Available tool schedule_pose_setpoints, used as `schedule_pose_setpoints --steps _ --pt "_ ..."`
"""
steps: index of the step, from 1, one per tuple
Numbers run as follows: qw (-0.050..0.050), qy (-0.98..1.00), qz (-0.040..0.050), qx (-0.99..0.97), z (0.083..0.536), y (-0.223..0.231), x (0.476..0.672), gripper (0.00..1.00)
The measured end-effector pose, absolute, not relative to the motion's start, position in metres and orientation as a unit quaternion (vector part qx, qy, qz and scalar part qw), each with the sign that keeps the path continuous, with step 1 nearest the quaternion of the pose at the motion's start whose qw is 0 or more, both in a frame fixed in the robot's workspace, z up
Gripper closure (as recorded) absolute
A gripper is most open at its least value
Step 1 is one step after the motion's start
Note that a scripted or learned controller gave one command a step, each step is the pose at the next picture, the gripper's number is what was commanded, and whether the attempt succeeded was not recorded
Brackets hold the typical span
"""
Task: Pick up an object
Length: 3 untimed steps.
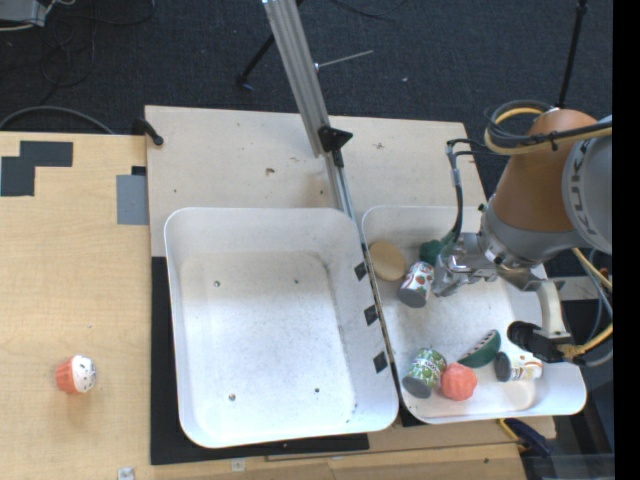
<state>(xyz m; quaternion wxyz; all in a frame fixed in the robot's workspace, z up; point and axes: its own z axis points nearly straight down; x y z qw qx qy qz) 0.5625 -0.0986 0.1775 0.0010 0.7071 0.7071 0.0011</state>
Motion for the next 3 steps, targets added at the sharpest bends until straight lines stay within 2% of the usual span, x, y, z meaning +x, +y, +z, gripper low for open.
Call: schedule_pose_setpoints --steps 2,3 --pt "0.002 0.707 0.0011 0.707 0.288 -0.109 0.57 1.0" --pt "-0.003 0.708 -0.0012 0.706 0.267 -0.058 0.55 1.0"
